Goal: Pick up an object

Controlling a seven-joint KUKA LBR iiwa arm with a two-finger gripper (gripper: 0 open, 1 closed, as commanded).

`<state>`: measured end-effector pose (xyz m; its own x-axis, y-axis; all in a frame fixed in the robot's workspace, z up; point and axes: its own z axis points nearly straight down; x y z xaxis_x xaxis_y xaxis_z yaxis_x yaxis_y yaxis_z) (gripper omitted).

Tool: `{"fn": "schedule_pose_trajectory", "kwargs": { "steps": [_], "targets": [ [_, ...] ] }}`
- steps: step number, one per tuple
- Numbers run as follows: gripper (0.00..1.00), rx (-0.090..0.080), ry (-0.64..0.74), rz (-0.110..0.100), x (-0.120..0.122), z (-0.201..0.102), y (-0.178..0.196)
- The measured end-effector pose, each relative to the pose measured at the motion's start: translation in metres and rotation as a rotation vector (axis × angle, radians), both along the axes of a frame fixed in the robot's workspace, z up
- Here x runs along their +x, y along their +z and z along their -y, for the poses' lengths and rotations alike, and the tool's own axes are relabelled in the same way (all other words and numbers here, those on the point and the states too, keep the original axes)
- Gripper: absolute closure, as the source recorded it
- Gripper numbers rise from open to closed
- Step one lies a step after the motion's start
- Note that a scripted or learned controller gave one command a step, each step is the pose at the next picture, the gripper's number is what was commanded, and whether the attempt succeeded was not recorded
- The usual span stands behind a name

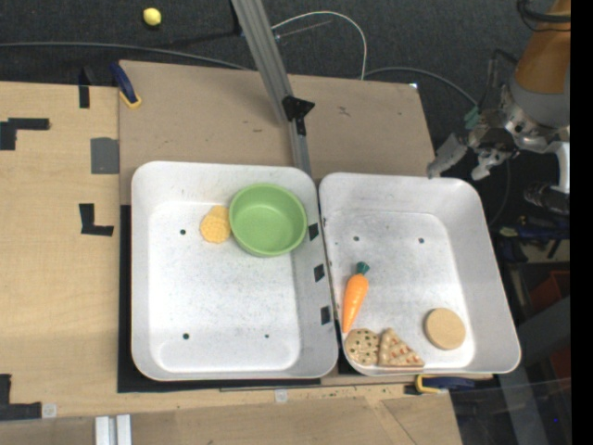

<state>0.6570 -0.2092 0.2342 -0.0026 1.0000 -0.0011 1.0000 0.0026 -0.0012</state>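
Observation:
My gripper (464, 160) hangs just past the far right corner of the right bin (482, 239), its two fingers spread apart with nothing between them. In that bin an orange carrot (355, 297) lies near the left wall. A chocolate-chip cookie (362, 347) and a pizza-like wedge (398, 350) sit at the front edge, and a tan round disc (445, 328) lies to their right. The left bin (157, 276) holds a green bowl (268, 219) with a yellow round biscuit (215, 224) touching its left side.
A slanted metal pole (269, 54) comes down to the far end of the seam between the bins. A blue clamp (128, 86) sits at the board's far left corner. A small yellow ball (152, 16) lies on the dark floor beyond.

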Motion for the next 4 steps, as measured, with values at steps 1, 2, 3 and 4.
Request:
{"fn": "schedule_pose_trajectory", "kwargs": {
  "steps": [1, 2, 3, 4],
  "targets": [
    [0.00, 0.000, 0.000, -0.001, 0.000, 0.000, 0.000],
    [0.00, 0.001, -0.001, -0.005, -0.008, 0.000, -0.046],
    [0.00, 0.001, 0.001, -0.006, -0.005, -0.005, -0.110],
    [0.00, 0.000, 0.001, -0.002, -0.005, -0.006, -0.148]
  ]
}}
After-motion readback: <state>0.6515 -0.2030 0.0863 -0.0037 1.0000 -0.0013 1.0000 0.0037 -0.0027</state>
